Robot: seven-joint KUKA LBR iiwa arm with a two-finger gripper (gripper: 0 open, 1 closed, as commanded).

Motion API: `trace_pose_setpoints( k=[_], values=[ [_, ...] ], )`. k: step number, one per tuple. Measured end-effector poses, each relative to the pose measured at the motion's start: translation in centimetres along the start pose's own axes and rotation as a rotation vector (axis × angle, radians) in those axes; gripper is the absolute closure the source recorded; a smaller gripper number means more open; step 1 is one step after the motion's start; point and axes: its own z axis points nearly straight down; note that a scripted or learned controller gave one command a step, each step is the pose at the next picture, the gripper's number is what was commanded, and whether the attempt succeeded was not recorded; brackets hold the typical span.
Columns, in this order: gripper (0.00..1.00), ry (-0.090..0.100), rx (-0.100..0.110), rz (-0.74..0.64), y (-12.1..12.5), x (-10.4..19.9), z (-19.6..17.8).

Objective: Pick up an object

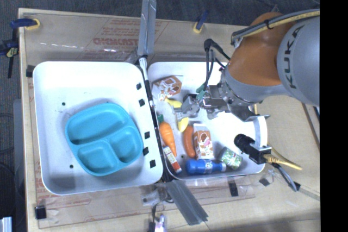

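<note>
The right bin (261, 133) holds several small items. A brown-and-white carton (168, 86) lies at the back left, with a yellow banana (174, 102) just in front of it. An orange carrot (167, 137) lies along the left wall, and beside it are a second orange piece (188, 142) and a small juice carton (203, 143). A blue bottle (204, 167) and a green can (231, 158) rest at the front. My gripper (189, 107) hangs low over the bin's middle left, right of the banana and above a yellow piece (182, 124). I see nothing held in it.
The left bin (49, 84) holds a blue divided tray (103, 138). A red-and-white tube (172, 159) lies by the divider between the bins. The grey and orange arm (261, 68) covers the right bin's back right part. A black fitting (247, 146) sits at the bin's right rim.
</note>
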Motion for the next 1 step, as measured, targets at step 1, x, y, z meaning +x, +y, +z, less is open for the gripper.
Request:
trace_pose_setpoints(
  k=[1],
  values=[
    [0.00,0.000,0.000,-0.011,-2.35,-2.41,10.00]
  ],
)
